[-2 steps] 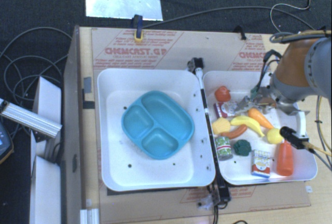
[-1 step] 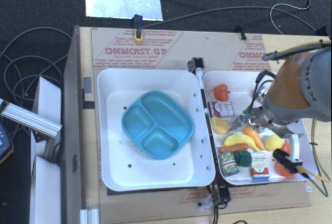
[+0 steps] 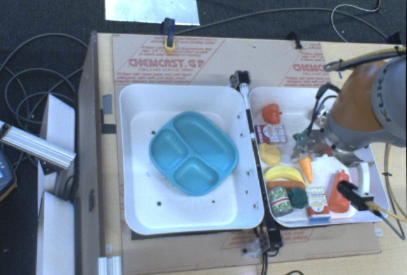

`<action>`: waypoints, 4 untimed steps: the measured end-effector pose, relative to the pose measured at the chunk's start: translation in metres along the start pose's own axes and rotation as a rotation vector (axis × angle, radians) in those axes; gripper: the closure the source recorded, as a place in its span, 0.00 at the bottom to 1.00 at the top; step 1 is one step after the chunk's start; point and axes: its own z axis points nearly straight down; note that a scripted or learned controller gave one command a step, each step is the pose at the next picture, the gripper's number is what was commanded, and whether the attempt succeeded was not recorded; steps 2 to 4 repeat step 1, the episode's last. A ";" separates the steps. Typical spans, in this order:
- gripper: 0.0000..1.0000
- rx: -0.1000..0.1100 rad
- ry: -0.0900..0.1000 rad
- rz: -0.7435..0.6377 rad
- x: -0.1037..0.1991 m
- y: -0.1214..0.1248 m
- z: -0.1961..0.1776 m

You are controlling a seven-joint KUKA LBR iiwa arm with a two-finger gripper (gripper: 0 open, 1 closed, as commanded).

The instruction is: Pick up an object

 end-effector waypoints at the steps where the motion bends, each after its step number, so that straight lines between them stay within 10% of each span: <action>1: 1.00 0.000 0.001 -0.002 0.073 0.013 -0.091; 4: 1.00 0.000 0.001 -0.002 0.073 0.013 -0.091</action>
